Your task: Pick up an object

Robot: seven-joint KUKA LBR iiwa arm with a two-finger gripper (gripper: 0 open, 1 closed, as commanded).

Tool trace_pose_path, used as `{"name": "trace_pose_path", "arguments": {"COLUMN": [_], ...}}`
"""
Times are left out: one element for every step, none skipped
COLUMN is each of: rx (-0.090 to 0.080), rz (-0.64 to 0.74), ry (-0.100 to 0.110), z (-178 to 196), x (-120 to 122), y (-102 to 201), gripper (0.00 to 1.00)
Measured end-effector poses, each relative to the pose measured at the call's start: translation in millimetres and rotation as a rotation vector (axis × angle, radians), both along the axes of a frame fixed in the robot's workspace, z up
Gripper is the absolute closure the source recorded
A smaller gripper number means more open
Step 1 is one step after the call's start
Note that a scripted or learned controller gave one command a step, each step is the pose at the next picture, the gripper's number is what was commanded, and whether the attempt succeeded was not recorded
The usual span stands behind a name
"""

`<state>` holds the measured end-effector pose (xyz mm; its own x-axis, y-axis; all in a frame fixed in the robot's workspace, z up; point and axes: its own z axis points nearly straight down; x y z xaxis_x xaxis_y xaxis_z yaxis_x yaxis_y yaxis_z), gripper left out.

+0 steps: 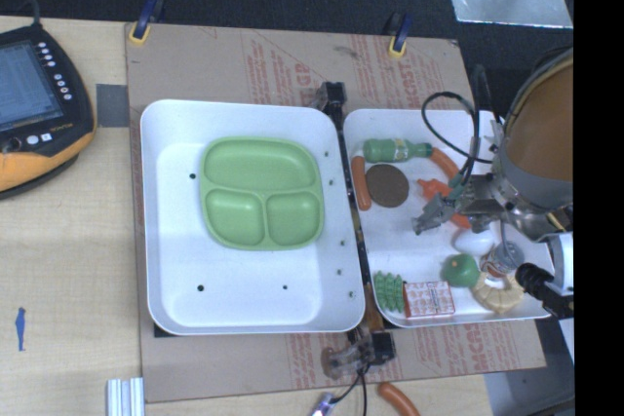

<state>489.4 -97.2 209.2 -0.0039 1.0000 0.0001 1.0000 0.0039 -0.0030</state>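
My gripper [427,209] hangs low over the middle of the right bin [382,124], reaching in from the right. Its dark fingers [419,226] stand apart, with nothing seen between them. Just left of the fingertips lies a brown round disc [387,185], and beside that a reddish sausage [361,183]. A green bottle [395,150] lies along the far side. An orange carrot [445,162] sits just beyond the gripper, and small orange pieces [459,221] show close by the fingers. Nearer the front sit a green round fruit [460,269], a red-and-white box [429,299] and a green ridged piece [389,290].
The left bin [166,287] holds a green divided plate [262,192]. A pale ring-shaped item [497,292] lies at the right bin's front right, under the arm. A black cable [450,98] loops above the gripper. A teach pendant [34,107] rests at the far left of the bench.
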Motion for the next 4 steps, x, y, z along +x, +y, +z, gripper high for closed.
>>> {"name": "trace_pose_path", "arguments": {"rx": [-0.006,-0.001,-0.002,0.002], "rz": [0.002,0.000,0.002,0.003], "ry": [-0.014,-0.002,0.000,0.023], "z": [-99.3,-75.4,-117.4,-120.7], "x": [87.5,161.3,124.7,162.0], "y": [-52.5,-99.3,-65.3,-52.7], "gripper": [0.00,0.00,0.00,0.00]}}
